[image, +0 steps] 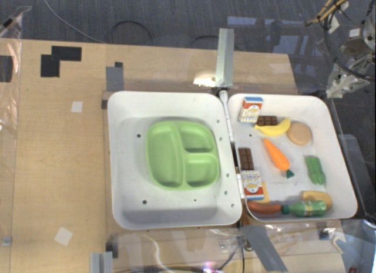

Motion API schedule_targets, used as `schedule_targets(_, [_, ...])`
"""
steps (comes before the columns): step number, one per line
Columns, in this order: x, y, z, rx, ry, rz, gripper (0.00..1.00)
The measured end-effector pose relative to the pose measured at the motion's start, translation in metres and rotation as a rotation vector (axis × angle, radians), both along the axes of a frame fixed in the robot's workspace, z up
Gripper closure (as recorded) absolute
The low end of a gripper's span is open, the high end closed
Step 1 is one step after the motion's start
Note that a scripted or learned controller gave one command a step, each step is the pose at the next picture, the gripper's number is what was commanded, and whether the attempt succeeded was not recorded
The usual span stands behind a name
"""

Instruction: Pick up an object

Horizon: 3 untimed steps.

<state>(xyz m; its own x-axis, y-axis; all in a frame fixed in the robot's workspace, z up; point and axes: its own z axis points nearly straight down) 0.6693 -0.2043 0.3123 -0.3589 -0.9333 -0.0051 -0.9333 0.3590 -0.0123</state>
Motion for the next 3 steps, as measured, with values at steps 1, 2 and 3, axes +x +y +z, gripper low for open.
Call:
schedule_targets(1, [0.002, 0.002, 0.015, 0.001, -0.012, -0.001, 1.00])
schedule_targets(2, [0.004, 0.003, 0.029, 0.003, -0.024, -0.003, 1.00])
schedule_targets(3, [-0.021, 0.000, -0.047, -0.002, 0.006, 0.341, 1.00])
